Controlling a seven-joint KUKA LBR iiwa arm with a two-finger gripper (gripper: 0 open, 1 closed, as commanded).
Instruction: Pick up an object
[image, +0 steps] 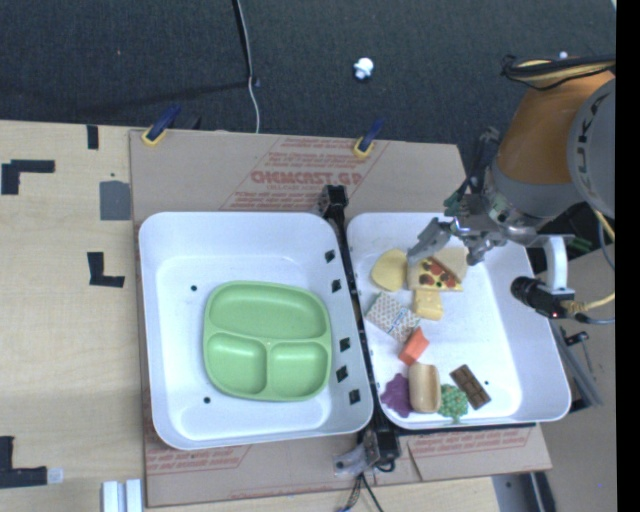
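The gripper (452, 243) is hanging over the far part of the right bin (520, 330), its two fingers spread apart and gripping nothing. Just below and between them, the pizza slice (440, 274) is lying flat, its long axis running roughly across the bin, with the yellow wedge (389, 270) touching on its left. A short, nearly straight drop looks sufficient. Nearby toys are crowding the white floor, while the green tray (267, 340) is sitting well apart in the left bin (170, 250).

The counter (60, 330) is covered near its middle by a brown cardboard sheet (290, 175), clamped at the far edge. Two white bins, the left bin (165, 330) and the right bin (525, 350), are seated on it, touching side by side.
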